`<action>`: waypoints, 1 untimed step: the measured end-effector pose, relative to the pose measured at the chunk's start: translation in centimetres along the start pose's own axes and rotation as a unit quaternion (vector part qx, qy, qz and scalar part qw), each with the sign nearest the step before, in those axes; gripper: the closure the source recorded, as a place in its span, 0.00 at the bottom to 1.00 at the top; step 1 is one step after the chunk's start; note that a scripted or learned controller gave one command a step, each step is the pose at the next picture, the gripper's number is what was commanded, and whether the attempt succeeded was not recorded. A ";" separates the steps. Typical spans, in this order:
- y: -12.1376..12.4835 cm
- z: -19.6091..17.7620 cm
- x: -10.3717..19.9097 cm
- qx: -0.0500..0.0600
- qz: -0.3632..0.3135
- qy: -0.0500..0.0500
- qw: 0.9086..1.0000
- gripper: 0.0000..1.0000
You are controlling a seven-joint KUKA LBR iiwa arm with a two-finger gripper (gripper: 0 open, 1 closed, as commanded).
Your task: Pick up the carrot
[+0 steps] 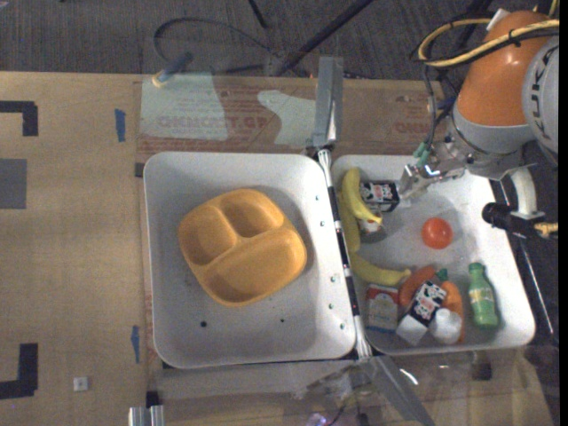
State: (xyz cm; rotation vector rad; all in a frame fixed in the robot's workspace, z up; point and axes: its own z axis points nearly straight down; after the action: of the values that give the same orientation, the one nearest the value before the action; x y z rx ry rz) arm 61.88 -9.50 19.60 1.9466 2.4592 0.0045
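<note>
The stubby orange plastic carrot (421, 281) lies in the right-hand shallow white bin (519, 331), toward its near edge, partly buried beneath a small black-and-white carton (429, 302) and touching a curved yellow banana (380, 273). The two-finger gripper (417, 177) hovers up by the bin's far edge, beside another small carton (382, 193), well apart from the carrot; its state I cannot tell. This looks like the approach step: next it must travel toward the near edge and descend onto the carrot's exposed end.

The grey arm (510, 87) reaches in from the right, orange band uppermost; its gripper (419, 174) points down and leftward, hanging low.
</note>
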 end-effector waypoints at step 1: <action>-1.3 -1.1 -0.5 0.001 0.113 0.000 0.994 1.00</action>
State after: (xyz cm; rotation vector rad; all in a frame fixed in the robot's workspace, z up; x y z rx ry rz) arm 60.75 -10.28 20.65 2.2120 2.2256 0.0027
